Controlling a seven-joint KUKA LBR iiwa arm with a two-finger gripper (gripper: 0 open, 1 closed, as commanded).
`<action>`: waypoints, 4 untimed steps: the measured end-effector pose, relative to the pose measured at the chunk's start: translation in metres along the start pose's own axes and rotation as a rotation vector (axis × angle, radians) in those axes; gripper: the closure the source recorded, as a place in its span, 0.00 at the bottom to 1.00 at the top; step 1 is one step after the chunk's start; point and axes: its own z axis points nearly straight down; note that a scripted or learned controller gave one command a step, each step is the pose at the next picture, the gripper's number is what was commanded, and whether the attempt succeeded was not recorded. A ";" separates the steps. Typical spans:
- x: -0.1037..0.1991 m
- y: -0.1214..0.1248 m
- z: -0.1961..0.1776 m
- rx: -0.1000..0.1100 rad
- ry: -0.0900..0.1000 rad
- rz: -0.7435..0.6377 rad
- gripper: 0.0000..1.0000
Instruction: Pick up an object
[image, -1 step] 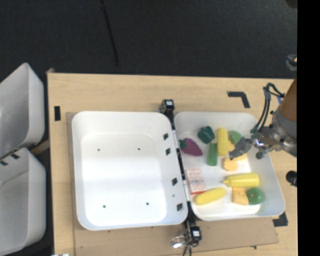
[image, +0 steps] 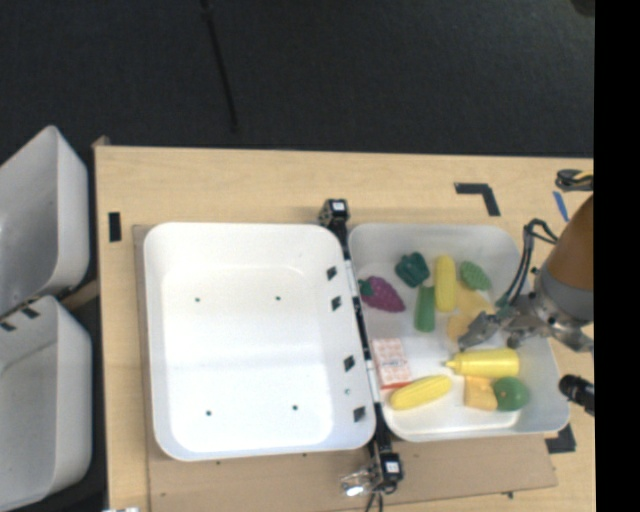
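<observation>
Two white bins sit on the desk (image: 240, 180). The pincer (image: 490, 328) hangs low in the right bin (image: 455, 432), amid about ten toys; whether its fingers are apart or together I cannot tell. Just below it lies a yellow bottle (image: 485, 363), with a banana (image: 420, 392) further down-left. A purple piece (image: 382, 293) lies well left of the pincer. Beyond that piece is the left bin (image: 240, 340).

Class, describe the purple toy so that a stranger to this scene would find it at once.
Start at the right-hand white bin. Go to its upper left area, beside the divider between the bins. The purple toy lies there; its neighbours are green, yellow and orange, and it alone is purple.
</observation>
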 end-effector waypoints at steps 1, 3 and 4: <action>0.015 0.048 0.020 -0.012 0.000 -0.008 0.00; 0.117 0.162 0.002 -0.016 0.000 -0.011 0.00; 0.132 0.160 0.016 -0.003 -0.007 -0.006 0.00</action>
